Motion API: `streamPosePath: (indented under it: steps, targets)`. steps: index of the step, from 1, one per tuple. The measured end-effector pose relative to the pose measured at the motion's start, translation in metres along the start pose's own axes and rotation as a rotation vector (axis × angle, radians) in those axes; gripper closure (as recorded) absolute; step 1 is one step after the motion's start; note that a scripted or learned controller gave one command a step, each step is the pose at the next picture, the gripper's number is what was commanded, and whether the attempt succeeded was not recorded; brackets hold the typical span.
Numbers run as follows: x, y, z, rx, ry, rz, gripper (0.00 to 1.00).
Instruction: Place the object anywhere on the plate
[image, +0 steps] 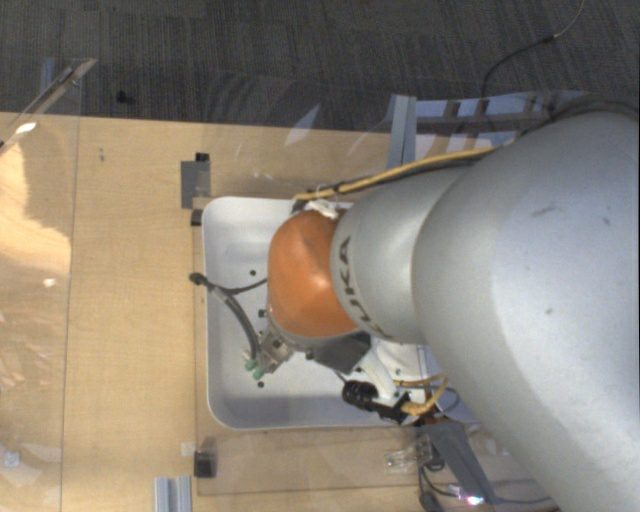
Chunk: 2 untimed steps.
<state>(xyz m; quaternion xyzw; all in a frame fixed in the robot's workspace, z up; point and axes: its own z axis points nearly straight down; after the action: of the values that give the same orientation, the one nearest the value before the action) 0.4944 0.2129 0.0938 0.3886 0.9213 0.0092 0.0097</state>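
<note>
Camera view from above: the big grey metal arm (430, 270) with its orange band covers most of the shallow white plastic bin (225, 300). Its small dark gripper (262, 365) sits low inside the bin; whether it is apart or together I cannot tell. Nor can I tell where the object lies, its weight, or where to grip it.

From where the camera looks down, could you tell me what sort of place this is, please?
Probably a robotics lab or test cell: a large grey arm with an orange band reaches over a shallow white bin on a wooden bench, with loose cables and grey carpet beyond.
</note>
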Motion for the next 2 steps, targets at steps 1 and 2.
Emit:
streamPosePath:
  steps: [1, 2]
  targets:
    - [-0.017, 0.046, -0.224, 0.016, 0.007, 0.094, 1.00]
    - [-0.093, 0.086, -0.332, 0.014, 0.003, 0.241, 1.00]
